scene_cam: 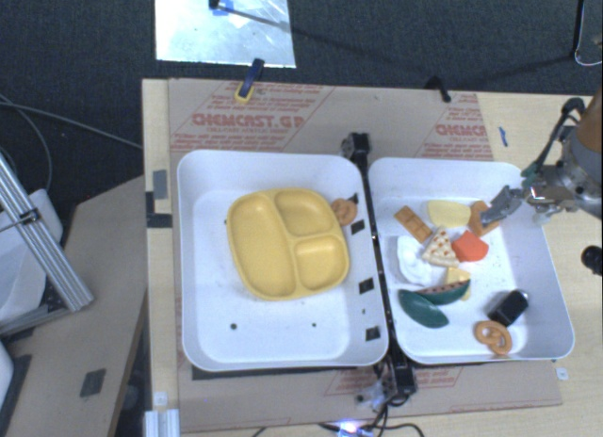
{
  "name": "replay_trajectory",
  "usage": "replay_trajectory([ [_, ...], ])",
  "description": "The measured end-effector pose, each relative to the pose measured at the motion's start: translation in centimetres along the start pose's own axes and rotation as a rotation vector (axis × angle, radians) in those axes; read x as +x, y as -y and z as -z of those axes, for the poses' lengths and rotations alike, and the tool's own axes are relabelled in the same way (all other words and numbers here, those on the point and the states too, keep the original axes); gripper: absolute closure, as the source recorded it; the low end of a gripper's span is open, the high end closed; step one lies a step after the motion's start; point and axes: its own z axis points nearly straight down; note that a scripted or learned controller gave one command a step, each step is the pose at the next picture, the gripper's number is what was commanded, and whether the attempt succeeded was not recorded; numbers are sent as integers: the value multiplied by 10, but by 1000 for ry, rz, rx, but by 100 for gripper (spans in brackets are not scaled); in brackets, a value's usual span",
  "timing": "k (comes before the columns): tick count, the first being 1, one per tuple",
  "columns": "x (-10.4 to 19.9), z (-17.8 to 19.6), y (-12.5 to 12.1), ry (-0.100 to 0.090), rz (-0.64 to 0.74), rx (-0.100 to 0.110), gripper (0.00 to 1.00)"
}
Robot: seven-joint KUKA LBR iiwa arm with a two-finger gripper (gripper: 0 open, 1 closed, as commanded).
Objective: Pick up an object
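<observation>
We see an evenly, softly lit scene, bright over the bench (311, 105) and dim on the dark floor around it. The two white bins (273, 331) come close to washing out, with only faint shadows along their walls and under the yellow tray (283, 242). A shiny sheet (224, 11) at the top throws patchy glare. The picture is slightly soft and grainy throughout, and the arm (575, 176) at the right edge looks a little blurred.
</observation>
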Motion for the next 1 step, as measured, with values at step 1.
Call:
replay_trajectory([
  [1,42,13,31,-2,5,1,0],
])
